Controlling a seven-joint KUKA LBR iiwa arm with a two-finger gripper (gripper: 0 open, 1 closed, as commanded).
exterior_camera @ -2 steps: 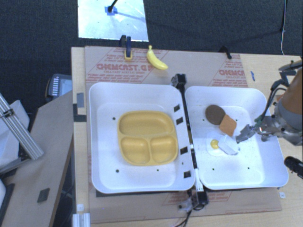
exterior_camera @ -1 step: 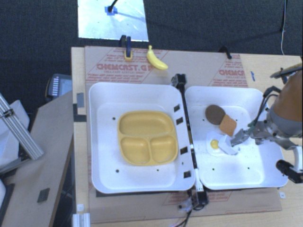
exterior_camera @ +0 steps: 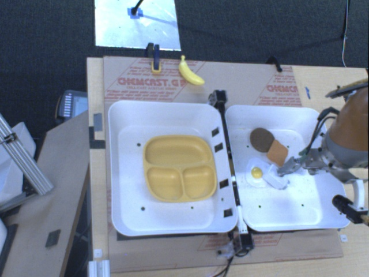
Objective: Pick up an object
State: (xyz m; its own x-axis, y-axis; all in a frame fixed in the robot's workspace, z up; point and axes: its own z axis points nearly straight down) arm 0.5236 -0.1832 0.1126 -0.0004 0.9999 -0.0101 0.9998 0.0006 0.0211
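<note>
Hand (exterior_camera: 286, 167) low in right bin (exterior_camera: 300, 212), beside fried egg (exterior_camera: 258, 173) and orange block (exterior_camera: 277, 152); finger spread unclear; arm cut off right.

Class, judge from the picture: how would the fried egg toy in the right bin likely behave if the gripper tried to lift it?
The fried egg lies flat on the right bin, so fingers probably struggle to get under it. It looks thin and light, likely sliding when nudged. Rolling seems unlikely.

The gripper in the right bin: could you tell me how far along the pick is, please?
Done: the gripper has reached the right bin, low beside the fried egg and orange piece. In hand: nothing visibly held. Left: gripping and lifting one object.
</note>
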